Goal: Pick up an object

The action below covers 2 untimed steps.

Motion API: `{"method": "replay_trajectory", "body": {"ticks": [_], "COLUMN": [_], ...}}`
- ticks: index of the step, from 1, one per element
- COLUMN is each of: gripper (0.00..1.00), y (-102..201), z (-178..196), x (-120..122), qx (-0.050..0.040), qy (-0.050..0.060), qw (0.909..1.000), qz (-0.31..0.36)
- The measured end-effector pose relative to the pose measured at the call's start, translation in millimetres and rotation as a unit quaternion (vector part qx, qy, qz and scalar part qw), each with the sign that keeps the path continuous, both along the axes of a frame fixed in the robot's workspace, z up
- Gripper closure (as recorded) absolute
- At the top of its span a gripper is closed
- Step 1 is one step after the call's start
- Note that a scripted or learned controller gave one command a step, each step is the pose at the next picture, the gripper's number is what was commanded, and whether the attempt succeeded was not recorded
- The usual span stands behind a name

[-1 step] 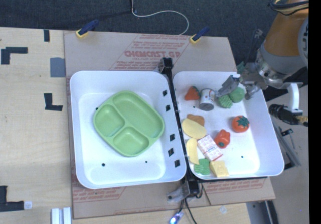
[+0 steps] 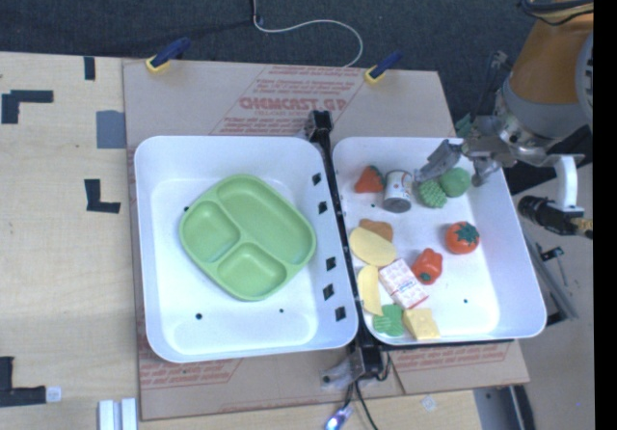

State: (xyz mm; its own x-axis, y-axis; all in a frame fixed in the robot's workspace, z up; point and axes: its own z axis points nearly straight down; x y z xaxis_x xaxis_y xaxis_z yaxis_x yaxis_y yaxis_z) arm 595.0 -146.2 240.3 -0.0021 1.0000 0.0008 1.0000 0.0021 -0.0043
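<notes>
Reaching in from the right, the arm (image 2: pixel 545 62) holds its gripper (image 2: pixel 461 161) low over the far right part of the right bin (image 2: pixel 501 312). You cannot tell from here how the jaws stand. Just beside them lie two green toy vegetables (image 2: pixel 445 187), with a small grey can (image 2: pixel 396 191) and an orange piece (image 2: pixel 368 180) to the left. Nearer you sit a tomato (image 2: pixel 462 237), a red pepper (image 2: pixel 428 265) and yellow pieces (image 2: pixel 371 247). The left bin (image 2: pixel 154 226) holds a green divided tray (image 2: pixel 248 237).
</notes>
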Motion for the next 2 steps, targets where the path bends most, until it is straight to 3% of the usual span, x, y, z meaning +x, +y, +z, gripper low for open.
{"method": "replay_trajectory", "body": {"ticks": [2], "gripper": [0.00], "y": [-5.2], "z": [-94.0], "x": [-6.2], "qx": [-0.0001], "qy": [0.002], "qw": [1.0000], "qz": [-0.001]}}
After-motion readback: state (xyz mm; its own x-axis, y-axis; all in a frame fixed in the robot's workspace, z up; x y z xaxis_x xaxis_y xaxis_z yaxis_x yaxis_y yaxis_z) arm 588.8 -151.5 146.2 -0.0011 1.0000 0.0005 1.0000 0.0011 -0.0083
